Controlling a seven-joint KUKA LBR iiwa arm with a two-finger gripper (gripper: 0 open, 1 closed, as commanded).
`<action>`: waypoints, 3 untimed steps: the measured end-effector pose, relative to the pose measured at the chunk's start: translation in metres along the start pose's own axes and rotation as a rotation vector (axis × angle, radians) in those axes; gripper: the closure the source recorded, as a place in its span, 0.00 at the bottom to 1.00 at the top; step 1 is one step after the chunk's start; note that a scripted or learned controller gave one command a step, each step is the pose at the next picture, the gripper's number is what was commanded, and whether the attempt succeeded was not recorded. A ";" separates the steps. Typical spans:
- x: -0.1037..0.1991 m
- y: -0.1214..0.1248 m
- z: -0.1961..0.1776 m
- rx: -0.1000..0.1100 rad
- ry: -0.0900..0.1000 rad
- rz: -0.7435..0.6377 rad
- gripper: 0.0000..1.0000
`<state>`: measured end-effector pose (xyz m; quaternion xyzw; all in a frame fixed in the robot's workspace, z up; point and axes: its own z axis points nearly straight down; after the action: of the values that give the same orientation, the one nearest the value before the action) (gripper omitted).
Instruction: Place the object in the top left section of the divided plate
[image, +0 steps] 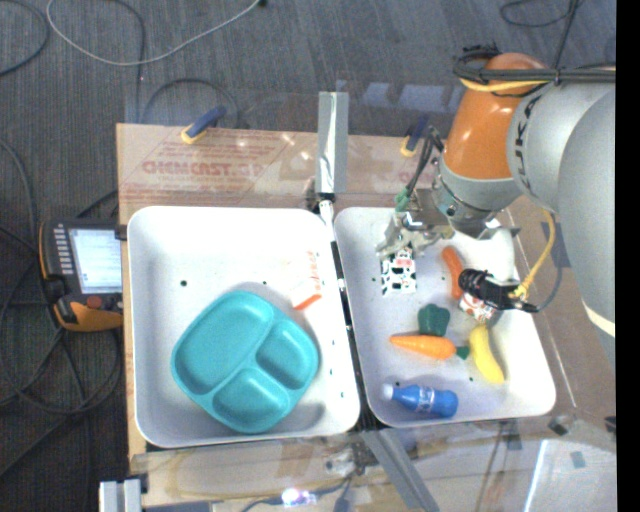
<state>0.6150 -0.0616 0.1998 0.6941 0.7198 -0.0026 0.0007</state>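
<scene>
A smooth teal plastic divided plate (247, 361) lies left of the metal tool (403, 237), which hovers over a black-spotted white block (399, 275), grip state unclear.

I count 2 white bins: the left bin (145, 250) holds 1 small orange stick (308, 298) near its inner wall. In the right bin (525, 395) I see a carrot (425, 346) lying flat, a green piece (433, 319) just above it, a banana (487, 355) beside the carrot's leafy end, and a blue bottle (424, 400) near the front wall. Behind both bins lies a cardboard sheet (220, 170) (printed in red) with a blue clamp (203, 123) on its edge. A handheld screen unit (85, 270) sits on the carpet beside the left bin.
</scene>
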 end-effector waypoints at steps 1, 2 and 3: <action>0.057 -0.065 0.018 0.003 0.002 0.124 1.00; 0.082 -0.098 0.008 -0.034 -0.032 -0.083 1.00; 0.137 -0.126 -0.010 0.000 0.004 -0.305 1.00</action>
<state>0.4843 0.0712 0.2094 0.5769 0.8168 -0.0012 -0.0009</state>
